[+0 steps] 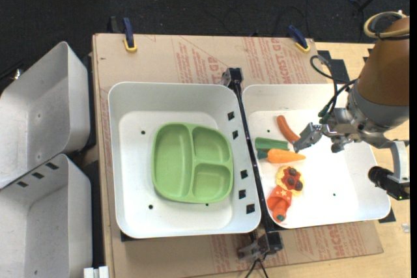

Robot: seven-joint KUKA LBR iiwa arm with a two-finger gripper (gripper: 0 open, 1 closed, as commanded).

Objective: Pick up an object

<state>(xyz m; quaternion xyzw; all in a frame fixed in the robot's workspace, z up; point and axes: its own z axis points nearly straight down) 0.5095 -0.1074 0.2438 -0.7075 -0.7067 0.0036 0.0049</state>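
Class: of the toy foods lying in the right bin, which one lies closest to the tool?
The red sausage: its lower end lies just left of the tool, while the orange carrot and green piece lie lower and farther left.

Arm [386, 84]: wide orange band above the wrist, pale cream ring visible at the band's top edge, grey rounded housing below it. Black cable [332, 84] loops along the wrist's left side and runs toward the metal-grey gripper [311, 137], which is built of small angular parts with dark fingers. Black fitting [386, 180] protrudes beneath the wrist housing.
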